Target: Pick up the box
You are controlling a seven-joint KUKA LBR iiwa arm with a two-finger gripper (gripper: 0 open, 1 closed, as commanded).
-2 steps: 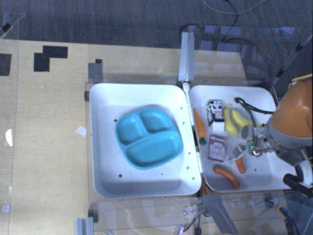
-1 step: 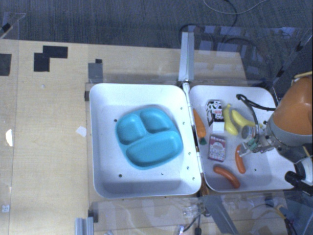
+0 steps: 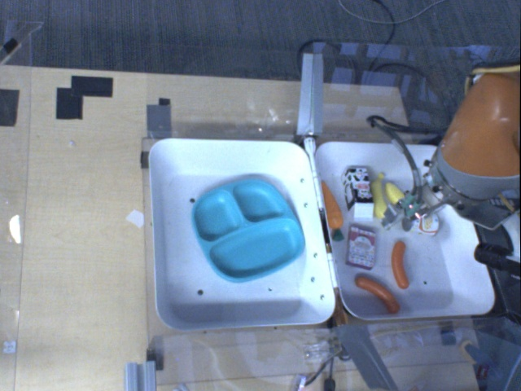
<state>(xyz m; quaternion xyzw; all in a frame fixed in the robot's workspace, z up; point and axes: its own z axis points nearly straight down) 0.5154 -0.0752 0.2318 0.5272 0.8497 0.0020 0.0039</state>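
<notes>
Nearest, a sausage (image 3: 378, 292) lies just beyond the box (image 3: 361, 246). Gripper (image 3: 404, 212), fingers slightly apart and holding nothing, should shift left, nearer, and straddle the box squarely.

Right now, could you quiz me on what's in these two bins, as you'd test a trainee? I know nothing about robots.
1. True or false: the blue divided tray lies in the left bin.
2. Which lies nearest the gripper in the right bin? A. the banana B. the carrot C. the red box
3. How many sausages are in the right bin?

Key:
1. True.
2. A; the banana lies just left of the gripper, the carrot lies against the bin's left wall.
3. Two: one upright in the view, one slanted near the front wall.
</notes>
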